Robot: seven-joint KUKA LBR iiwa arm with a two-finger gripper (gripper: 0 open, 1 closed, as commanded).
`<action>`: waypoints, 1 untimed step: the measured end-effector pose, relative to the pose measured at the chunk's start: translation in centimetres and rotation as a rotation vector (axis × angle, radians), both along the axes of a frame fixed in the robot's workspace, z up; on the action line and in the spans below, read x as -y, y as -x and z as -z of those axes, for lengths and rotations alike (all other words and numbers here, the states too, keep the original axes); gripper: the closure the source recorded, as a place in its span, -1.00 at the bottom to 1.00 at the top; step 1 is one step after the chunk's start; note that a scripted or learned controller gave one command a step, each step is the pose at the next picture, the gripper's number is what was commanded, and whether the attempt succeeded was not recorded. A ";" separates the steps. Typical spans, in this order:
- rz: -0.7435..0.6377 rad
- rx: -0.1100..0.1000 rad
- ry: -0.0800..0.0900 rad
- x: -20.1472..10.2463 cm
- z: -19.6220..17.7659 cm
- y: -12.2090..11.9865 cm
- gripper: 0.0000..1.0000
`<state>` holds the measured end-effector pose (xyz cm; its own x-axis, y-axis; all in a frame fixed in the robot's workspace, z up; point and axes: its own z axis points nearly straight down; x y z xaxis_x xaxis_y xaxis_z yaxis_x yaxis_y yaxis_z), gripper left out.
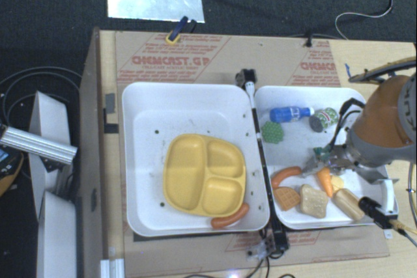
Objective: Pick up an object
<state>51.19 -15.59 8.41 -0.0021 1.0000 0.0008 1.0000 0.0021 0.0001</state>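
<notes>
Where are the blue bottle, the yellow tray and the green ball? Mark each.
blue bottle [290, 114], camera view, middle of its body
yellow tray [204, 174], camera view, central divider
green ball [272, 133], camera view, its centre

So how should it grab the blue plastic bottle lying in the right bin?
Probably across the middle of the blue plastic bottle, coming straight down from above. It lies on its side, roughly left to right, with bare floor either side of its narrow round body.
</notes>
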 end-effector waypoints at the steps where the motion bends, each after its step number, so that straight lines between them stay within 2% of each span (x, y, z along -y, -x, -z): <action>1: 0.000 0.004 0.001 0.1 -1.1 -0.1 1.00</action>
